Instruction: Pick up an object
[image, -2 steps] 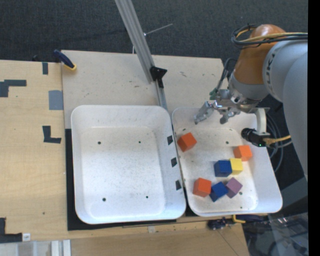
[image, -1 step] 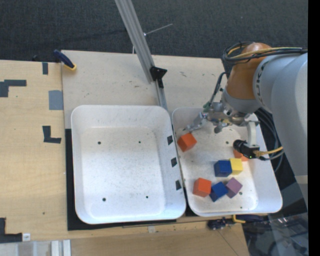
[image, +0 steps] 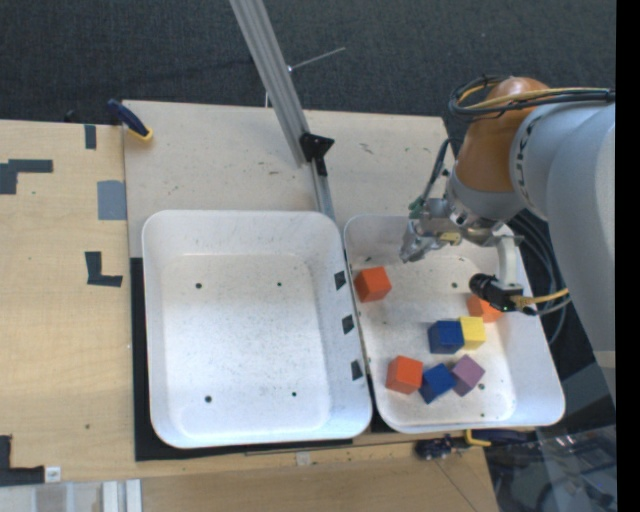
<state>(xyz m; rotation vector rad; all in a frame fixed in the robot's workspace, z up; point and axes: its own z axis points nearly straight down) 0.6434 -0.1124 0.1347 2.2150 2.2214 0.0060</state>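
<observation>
My gripper (image: 418, 243) hangs over the far end of the right bin (image: 530, 405), with its fingers pointing down and nothing visibly between them. An orange block (image: 373, 283) lies just below and to the left of it, apart from the fingers. Further toward the front lie a blue block (image: 445, 336), a yellow block (image: 472, 331), another orange block (image: 405, 374), a second blue block (image: 437, 382) and a purple block (image: 467, 373). A small orange piece (image: 484, 308) sits by the right wall, partly behind a black cable part.
The left bin (image: 160, 260) sits beside the right one, sharing a raised middle edge. A slanted metal rail (image: 285, 95) crosses the bench behind the bins. The arm's body fills the upper right.
</observation>
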